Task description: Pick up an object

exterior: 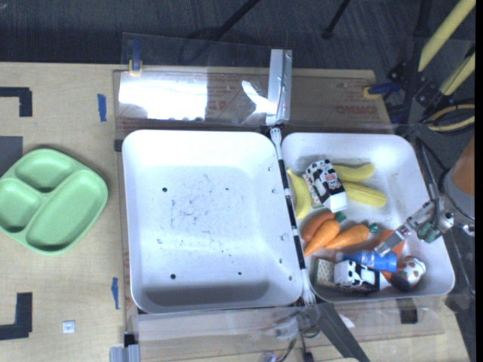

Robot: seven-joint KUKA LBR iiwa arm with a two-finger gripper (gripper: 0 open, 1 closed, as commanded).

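Over the right white bin [400, 153], the jaws [425, 227] hang beside toys, their opening impossible to tell.

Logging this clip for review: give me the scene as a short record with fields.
left bin: bare white floor with faint marks
right bin: toys in a pile
toys: carrots, bananas, cow figure
gripper: at the right bin's right rim, above the pile, nothing seen between its fingers
green tray: on the bench, left of the bins
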